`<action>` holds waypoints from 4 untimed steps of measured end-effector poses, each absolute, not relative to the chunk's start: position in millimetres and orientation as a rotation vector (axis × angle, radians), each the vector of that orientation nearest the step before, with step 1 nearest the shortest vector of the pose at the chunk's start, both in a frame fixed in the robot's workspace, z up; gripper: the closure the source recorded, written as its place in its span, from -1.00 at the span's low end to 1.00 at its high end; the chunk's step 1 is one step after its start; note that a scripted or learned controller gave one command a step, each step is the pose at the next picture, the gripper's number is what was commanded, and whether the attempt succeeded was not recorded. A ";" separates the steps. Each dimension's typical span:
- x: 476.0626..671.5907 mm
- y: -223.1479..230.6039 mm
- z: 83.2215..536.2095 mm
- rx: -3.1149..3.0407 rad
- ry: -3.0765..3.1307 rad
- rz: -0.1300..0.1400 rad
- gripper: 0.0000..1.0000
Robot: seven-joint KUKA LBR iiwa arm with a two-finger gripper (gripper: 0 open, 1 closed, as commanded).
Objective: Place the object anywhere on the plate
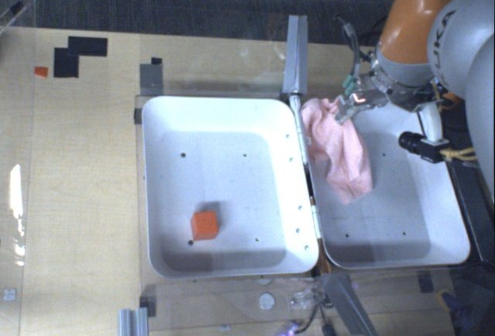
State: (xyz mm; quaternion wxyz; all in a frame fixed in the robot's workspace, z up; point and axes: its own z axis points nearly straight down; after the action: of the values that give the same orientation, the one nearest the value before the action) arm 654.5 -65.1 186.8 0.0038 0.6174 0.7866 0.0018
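A crumpled pink cloth [343,158] lies in the right bin [410,207], against its left wall by the divider between the bins. Its upper end rises to my gripper [346,105], which stands over the bin's far left corner. The fingertips pinch the top fold of the cloth, and the rest of it trails down toward the front. The grey arm with its orange band [418,9] reaches in from the upper right.
A small orange cube [205,225] sits in the front left part of the left bin [232,133]. A metal post [295,56] stands behind the divider. Black and orange markers [73,56] lie on the wooden bench at far left.
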 end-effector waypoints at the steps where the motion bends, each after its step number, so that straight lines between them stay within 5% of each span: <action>1: 657.0 -63.5 226.9 1.924 2.472 0.009 1.00; 4: 631.7 98.5 240.7 0.181 3.123 0.008 1.00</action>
State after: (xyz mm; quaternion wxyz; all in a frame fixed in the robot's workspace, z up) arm 631.7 98.5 240.7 0.0065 0.0579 0.9983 0.0024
